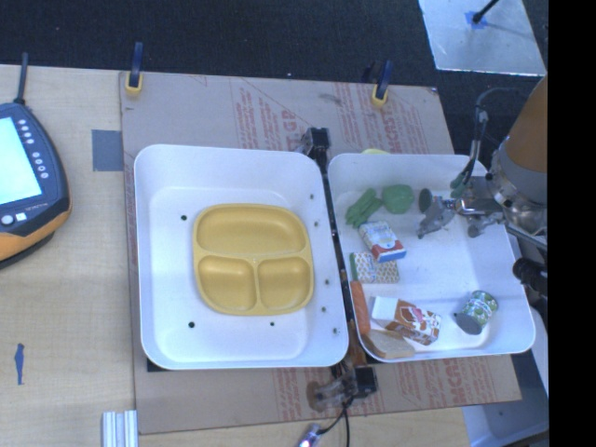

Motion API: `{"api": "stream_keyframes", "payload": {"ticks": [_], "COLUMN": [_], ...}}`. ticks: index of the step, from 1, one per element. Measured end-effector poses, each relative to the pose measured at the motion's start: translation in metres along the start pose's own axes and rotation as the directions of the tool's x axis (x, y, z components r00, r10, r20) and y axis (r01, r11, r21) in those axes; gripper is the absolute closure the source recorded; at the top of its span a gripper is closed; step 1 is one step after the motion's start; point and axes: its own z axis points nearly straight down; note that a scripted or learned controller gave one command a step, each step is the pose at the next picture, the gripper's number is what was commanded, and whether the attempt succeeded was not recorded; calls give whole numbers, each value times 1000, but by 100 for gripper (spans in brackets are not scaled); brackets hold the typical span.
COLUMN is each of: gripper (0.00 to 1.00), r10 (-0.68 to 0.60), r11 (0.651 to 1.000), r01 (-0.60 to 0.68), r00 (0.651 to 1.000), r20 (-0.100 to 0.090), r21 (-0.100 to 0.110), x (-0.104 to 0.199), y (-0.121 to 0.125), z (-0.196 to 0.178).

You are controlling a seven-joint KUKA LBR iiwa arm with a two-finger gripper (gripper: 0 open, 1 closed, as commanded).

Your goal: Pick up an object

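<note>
Hovering at the right bin's [521,338] upper right, the gripper [436,216] has dark fingers whose spread I cannot tell, nothing visibly between them, just right of green toy vegetables [380,201], above a small red-and-white carton [383,240]; a yellow divided plate [252,258] fills the left bin [158,333].

Yellow tray [251,228] in white bin [158,250], green toys [380,200]
</note>
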Motion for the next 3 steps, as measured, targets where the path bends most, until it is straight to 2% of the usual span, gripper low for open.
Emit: {"api": "stream_keyframes", "payload": {"ticks": [1, 2, 3], "gripper": [0, 0, 100], "r10": [-2, 0, -4], "r11": [1000, 1000, 1000], "r01": [2, 0, 4], "r00": [1000, 1000, 1000], "r20": [2, 2, -1], "r21": [1, -2, 1], "x": [47, 41, 42], "y": [51, 114, 114], "z": [72, 121, 110]}}
